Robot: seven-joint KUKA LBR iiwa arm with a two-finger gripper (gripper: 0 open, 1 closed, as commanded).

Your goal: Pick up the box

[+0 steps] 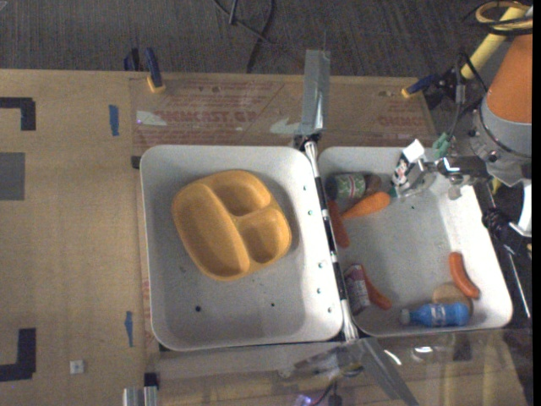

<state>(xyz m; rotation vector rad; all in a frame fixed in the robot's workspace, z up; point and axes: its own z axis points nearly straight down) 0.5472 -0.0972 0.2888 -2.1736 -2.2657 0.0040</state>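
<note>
A small red-and-white box (357, 286) lies flat near the front left of the right bin (406, 252), against the divider. An orange stick (377, 297) touches its right side. My gripper (411, 171) hangs over the back of the right bin, right of the carrot (368, 205) and well behind the box. White parts show at the gripper's tip. The grey arm with its orange band (513, 83) comes in from the upper right.
The right bin also holds a green can (347, 184), a red strip (338, 223) along the divider, a sausage (463, 275), a beige round piece (447, 293) and a blue bottle (435, 315). A yellow divided tray (232, 223) sits in the left bin (169, 303).
</note>
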